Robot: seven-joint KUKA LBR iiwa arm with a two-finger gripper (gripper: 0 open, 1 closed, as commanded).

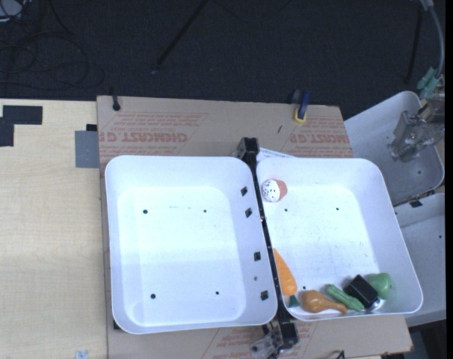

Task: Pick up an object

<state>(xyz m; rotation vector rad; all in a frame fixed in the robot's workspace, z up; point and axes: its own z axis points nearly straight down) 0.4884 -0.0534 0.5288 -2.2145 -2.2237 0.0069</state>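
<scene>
Brown cardboard [211,129] w/ mirrored print (unreadable)

At about two o'clock in the camera view, the robot's gripper [415,137] shows as a small cluster of pale grey metal parts, blocky and angular, with darker joints between them. Above it sits a teal-green fitting [430,81]. A thin light-grey cable [436,28] curves up from there toward one o'clock, ending at a small grey connector.

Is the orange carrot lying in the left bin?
No, the carrot lies in the right bin, against its left wall.
</scene>
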